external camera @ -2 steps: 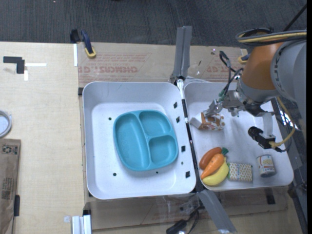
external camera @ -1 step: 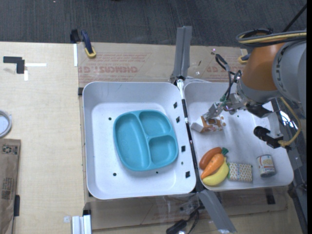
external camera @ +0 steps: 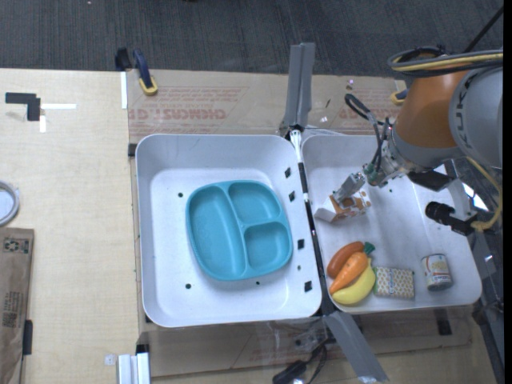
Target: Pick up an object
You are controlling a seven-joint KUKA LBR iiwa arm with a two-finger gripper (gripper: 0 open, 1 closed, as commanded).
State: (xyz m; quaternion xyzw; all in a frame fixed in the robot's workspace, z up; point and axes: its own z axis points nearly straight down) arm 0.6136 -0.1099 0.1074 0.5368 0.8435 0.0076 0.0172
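Claw (external camera: 353, 189) at work over the right-hand shallow white bin (external camera: 400, 152): your gripper reaches in from the grey-and-orange arm (external camera: 436, 106) at the far right and hangs just above a small orange-and-white carton (external camera: 346, 206) lying near that bin's left wall. Whether the claw is wide or narrow you cannot tell at this slant, nor whether it touches the carton.

The carton looks the likeliest target. It lies tilted, close to the divider between the bins. To do this step well, centre the claw over the carton's narrower side, keep clear of the bin wall, and descend squarely before closing, since a light box may slide or tip under an off-centre pinch.

Other choices wait nearer you: an orange plastic carrot (external camera: 347, 264) touching a yellow plastic banana (external camera: 357, 288), a speckled rectangular sponge (external camera: 394, 282) just beside them, and a small tin can (external camera: 436, 271) to the right. A teal three-compartment plastic plate (external camera: 238, 229) sits in the left-hand white bin (external camera: 160, 214).
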